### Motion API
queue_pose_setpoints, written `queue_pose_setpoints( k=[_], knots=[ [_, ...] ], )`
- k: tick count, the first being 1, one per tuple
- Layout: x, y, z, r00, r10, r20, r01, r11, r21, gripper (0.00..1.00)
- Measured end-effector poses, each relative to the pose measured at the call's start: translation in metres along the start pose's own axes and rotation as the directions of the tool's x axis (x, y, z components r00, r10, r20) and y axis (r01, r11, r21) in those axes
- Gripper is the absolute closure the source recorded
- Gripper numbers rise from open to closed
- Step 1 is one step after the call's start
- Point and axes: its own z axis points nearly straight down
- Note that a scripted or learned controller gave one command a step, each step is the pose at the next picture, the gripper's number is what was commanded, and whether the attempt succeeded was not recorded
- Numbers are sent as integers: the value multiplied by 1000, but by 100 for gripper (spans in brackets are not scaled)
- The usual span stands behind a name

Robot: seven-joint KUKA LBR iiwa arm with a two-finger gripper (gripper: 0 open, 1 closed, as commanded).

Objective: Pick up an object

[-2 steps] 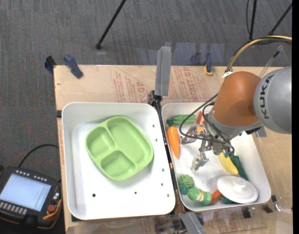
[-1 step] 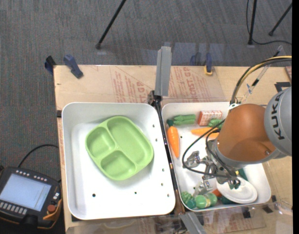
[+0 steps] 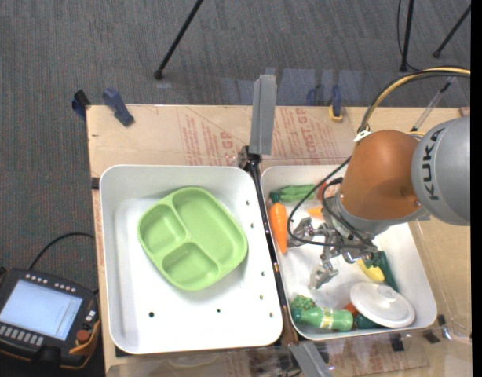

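Observation:
My gripper (image 3: 313, 252) hangs low over the middle of the right bin (image 3: 424, 277), under the orange wrist band. Its metal fingers (image 3: 303, 230) stand spread apart, open, with nothing between them. An orange carrot (image 3: 279, 226) lies just left of the gripper along the bin's left wall. A green vegetable (image 3: 294, 193) lies at the bin's back left. A green bottle-shaped toy (image 3: 321, 317) lies at the front, below the gripper. A white round lid (image 3: 381, 304) sits at the front right. A yellow and green piece (image 3: 374, 270) shows beside the wrist, partly hidden by it.
In the left bin (image 3: 115, 289) a light green divided plate (image 3: 192, 238) lies on the floor. A grey post (image 3: 262, 120) stands behind the divide between the bins. A teach pendant (image 3: 41, 314) rests on the floor at the lower left.

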Motion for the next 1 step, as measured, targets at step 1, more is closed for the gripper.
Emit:
queue_pose_setpoints(
  k=[1],
  knots=[
    [-63, -31, -1, 998, -66, 2, 66, 998, 0, 0]
  ],
)
